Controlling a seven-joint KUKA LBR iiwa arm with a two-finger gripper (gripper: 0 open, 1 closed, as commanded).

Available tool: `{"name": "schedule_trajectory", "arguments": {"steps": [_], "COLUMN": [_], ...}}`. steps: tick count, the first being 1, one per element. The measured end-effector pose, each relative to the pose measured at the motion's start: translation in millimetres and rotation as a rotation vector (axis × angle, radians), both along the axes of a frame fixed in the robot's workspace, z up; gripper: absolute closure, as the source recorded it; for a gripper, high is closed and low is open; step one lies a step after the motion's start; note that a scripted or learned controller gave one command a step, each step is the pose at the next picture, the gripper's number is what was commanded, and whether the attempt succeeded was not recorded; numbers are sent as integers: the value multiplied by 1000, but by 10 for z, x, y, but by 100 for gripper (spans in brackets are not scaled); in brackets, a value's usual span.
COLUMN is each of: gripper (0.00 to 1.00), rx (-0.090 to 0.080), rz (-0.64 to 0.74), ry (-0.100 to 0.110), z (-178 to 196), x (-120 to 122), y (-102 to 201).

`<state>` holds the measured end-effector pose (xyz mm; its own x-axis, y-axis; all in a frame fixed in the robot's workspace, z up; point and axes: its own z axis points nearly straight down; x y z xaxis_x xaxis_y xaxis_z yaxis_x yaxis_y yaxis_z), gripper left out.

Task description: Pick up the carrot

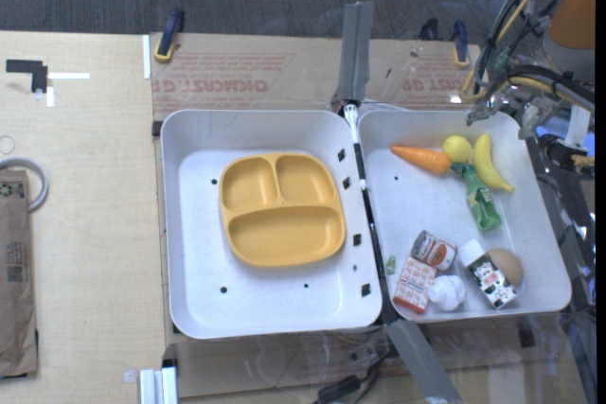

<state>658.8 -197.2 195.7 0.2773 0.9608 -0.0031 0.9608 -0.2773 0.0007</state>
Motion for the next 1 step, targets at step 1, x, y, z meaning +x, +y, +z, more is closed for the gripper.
{"name": "schedule_trajectory", "arguments": {"steps": [1], "gripper": [0], "rx": [0], "rz": [-86], "ry": [2], "z": [-608], "x": [-25], "y": [8]}}
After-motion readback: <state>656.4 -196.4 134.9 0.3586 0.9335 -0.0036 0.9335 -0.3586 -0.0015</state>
